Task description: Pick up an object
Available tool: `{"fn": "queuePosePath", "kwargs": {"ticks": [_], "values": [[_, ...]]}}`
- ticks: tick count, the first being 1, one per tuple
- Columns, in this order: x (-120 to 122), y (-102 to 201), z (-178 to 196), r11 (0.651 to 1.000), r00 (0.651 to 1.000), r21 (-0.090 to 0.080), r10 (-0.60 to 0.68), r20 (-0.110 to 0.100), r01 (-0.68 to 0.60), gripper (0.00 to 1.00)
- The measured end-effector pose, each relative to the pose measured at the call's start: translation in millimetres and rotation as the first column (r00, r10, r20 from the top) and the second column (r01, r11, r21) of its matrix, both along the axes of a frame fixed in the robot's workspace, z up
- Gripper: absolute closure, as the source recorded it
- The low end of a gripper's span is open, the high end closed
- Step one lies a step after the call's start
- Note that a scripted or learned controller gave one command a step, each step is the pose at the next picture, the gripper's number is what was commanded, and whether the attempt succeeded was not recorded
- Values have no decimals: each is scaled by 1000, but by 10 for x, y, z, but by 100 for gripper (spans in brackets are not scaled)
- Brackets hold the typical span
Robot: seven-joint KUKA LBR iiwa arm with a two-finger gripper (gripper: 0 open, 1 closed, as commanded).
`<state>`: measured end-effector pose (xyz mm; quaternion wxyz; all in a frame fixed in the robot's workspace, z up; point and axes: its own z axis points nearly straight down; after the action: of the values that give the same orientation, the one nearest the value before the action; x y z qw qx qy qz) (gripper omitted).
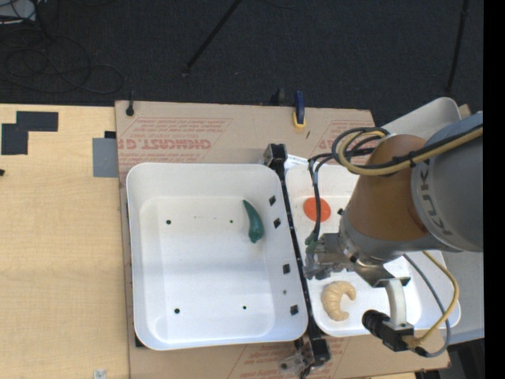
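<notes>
A dark green curved pepper-like object lies in the left bin, near its right wall. In the right bin a beige croissant-shaped object rests near the front, and an orange round piece lies further back. My gripper hangs low over the right bin, close to its left wall, just up and left of the croissant and below the orange piece. The wrist and arm cover much of that bin.
A black divider runs between the two bins. Cables loop off the arm above the right bin. A black bracket juts out at the bin's front right. Cardboard lies under both bins.
</notes>
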<state>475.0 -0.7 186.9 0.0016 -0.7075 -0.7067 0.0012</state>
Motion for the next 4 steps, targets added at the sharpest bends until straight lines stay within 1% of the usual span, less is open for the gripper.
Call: {"fn": "queuePosePath", "kwargs": {"ticks": [2, 3, 4], "values": [[1, -26, 1, 1000, 1000, 0, -2, 1, 2, 100], [0, 278, 0, 1000, 1000, 1, 4, 1, -4, 100], [-1, 310, 0, 1000, 1000, 0, 2, 1, -2, 100]]}}
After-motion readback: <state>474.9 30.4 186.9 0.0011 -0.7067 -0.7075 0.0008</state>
